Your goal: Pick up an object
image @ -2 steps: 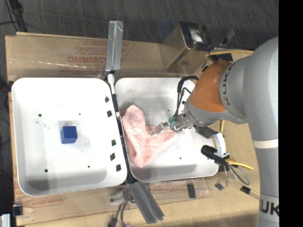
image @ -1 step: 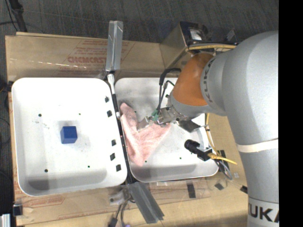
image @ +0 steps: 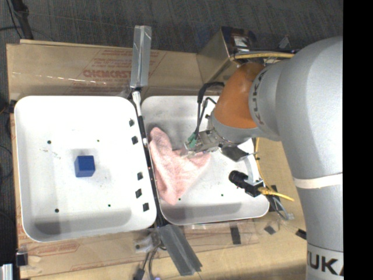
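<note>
Pink cloth (image: 173,168) lies crumpled in right bin (image: 233,212), against that bin's left wall, running from near its far-left corner down toward its near-left corner, w/ a flap spreading out toward bin centre; blue cube (image: 85,165) sits alone in left bin (image: 35,121), a bit left of centre, well apart from cloth; both bins side by side on tabletop (image: 64,69), which is covered w/ brown cardboard, their inner walls touching along a row of black clips (image: 138,159). Gripper (image: 199,143) is down inside right bin at the cloth's upper right edge, just beside or touching the fabric; can't tell which. Whether fingers are apart, together or clamped on cloth can't be told; wrist and orange band (image: 233,101) cover most of them, and no cloth shows clearly between them. Grey arm (image: 303,115) comes in from right, over the right bin's far-right corner; a black fitting w/ yellow cable (image: 249,184) hangs below wrist over bin's right side. Cloth looks flat on bin floor, not lifted. Grey metal bar (image: 140,57) stands at far edge between the bins; another (image: 179,249) at near edge.
</note>
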`<action>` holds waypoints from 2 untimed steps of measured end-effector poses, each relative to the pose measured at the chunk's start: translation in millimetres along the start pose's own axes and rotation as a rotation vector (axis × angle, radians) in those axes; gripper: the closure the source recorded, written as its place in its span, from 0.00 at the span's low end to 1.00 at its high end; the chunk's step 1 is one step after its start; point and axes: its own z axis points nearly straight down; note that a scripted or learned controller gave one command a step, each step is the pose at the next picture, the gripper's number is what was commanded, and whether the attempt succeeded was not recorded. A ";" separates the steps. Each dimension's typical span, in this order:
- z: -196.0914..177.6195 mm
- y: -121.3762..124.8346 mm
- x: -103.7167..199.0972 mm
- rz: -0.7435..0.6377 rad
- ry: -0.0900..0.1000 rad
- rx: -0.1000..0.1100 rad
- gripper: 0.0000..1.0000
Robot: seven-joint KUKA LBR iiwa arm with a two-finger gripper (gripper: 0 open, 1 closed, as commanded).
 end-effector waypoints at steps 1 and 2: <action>-0.1 -0.1 -0.2 0.000 0.000 0.000 0.00; 10.4 -23.3 -19.8 -0.001 0.001 0.000 0.00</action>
